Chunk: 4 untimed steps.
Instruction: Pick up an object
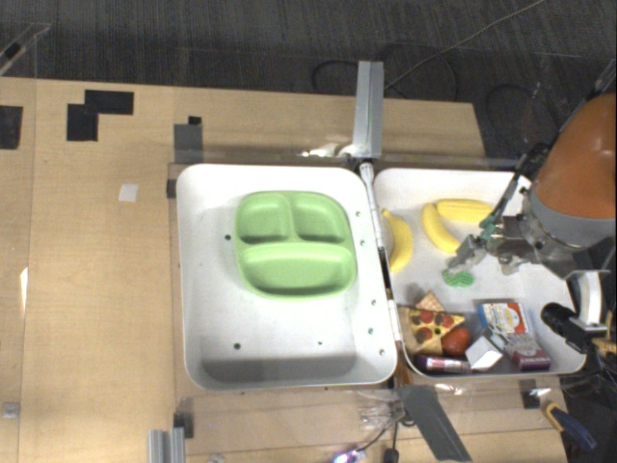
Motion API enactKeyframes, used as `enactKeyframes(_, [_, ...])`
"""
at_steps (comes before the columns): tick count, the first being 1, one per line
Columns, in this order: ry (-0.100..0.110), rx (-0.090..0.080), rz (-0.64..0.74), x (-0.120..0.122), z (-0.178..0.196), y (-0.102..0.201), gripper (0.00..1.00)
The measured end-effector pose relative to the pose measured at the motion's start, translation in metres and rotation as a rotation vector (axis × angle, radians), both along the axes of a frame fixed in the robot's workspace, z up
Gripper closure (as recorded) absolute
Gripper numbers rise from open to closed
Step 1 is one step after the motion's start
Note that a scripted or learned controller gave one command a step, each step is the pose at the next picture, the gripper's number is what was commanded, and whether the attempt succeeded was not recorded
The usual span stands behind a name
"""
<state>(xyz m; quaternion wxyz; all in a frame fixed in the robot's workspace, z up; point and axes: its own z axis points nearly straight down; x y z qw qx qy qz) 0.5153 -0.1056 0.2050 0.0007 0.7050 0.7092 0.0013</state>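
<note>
Bananas: we see one banana (461, 222) in the right bin (549, 183), near its back half, and a second banana (399, 239) against the divider side of that bin. We use the right bin as landmark. Gripper (469, 255) hangs over the middle of the right bin, just in front of the first banana; we cannot tell how it is set or whether it grips anything. A small green object (460, 278) lies right under the gripper. Along the front of the right bin we note a pizza slice toy (431, 324), a red round item (457, 340), a small carton (507, 318) and a dark tube (439, 362). Left of the right bin sits the left bin (207, 287), holding a green divided plate (293, 241).
</note>
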Motion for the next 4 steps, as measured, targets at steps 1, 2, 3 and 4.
enactKeyframes(1, [-0.002,0.0,-0.022,0.033,-0.105,-0.001,0.0])
enactKeyframes(2, [-0.007,0.0,-0.023,0.034,-0.094,-0.001,1.0])
enactKeyframes(3, [-0.004,-0.001,0.044,0.062,0.032,0.043,1.0])
enactKeyframes(4, [-0.003,-0.001,0.044,0.062,0.032,0.043,0.0])
